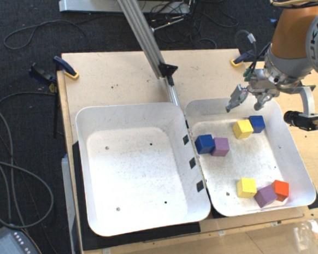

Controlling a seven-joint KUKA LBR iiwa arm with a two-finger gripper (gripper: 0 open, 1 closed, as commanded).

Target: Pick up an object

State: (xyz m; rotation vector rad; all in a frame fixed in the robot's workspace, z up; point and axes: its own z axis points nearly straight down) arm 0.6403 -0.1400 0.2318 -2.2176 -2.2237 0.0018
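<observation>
Six cubes lie in the right bin (293, 157); the left bin (95, 156) sits beside it on the tabletop (122, 77). Toward 12 o'clock: yellow cube (242, 128) touching a blue cube (256, 123). Toward 9 o'clock: dark blue cube (205, 143) touching a purple cube (220, 146). Toward 5 o'clock: second yellow cube (246, 187), second purple cube (264, 195), orange cube (281, 189), clustered. Tool (249, 101) hovers over the bin's 12 o'clock rim, fingers spread, nothing between them, just above the yellow/blue pair.
</observation>
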